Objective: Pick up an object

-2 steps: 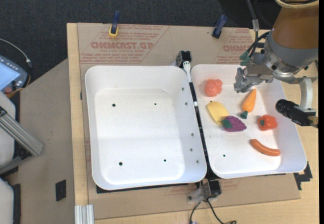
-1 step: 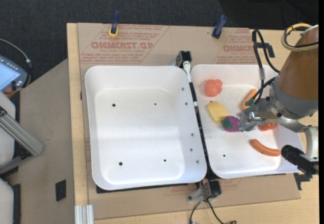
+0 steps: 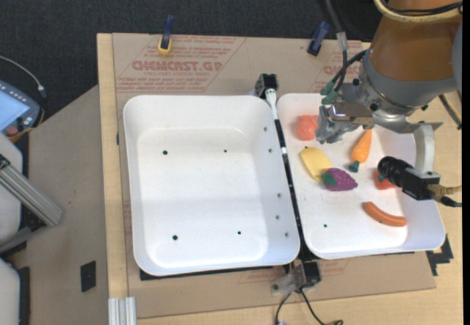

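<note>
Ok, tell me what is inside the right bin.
The right bin holds a yellow piece, a purple piece, a carrot, an orange sausage shape and a reddish piece. The arm covers the far corner.

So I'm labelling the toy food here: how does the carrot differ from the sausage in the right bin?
The carrot is orange with a green tip, while the sausage is orange-red all over. The carrot tapers to one end; the sausage is even in width with rounded ends. The carrot lies steeply, near the gripper; the sausage lies nearly level, toward the right bin's near edge. Both are small, long pieces lying flat in that bin.
</note>
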Tool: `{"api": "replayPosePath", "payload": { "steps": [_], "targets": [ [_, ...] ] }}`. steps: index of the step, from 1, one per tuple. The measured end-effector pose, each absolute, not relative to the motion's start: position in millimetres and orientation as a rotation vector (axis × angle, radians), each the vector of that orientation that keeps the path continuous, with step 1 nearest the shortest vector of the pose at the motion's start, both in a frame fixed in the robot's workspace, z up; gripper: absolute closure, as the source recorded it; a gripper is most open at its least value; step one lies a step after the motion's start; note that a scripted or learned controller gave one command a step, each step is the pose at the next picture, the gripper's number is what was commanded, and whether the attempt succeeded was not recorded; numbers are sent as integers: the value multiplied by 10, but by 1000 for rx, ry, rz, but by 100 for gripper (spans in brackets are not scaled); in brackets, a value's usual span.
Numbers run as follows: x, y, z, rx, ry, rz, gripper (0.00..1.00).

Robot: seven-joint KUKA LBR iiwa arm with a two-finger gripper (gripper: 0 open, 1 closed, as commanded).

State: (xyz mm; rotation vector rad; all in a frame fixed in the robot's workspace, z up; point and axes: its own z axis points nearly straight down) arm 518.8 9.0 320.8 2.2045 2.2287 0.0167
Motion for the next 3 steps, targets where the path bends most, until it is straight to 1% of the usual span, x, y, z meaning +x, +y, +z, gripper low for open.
{"api": "replayPosePath", "payload": {
  "steps": [1,2,3],
  "targets": [
    [4791,689,4337,2206,2228,22,100],
    [5062,1021,4860,2214,2222,12,100],
    [5234,1799,5377,2210,2230,12,100]
  ]
}}
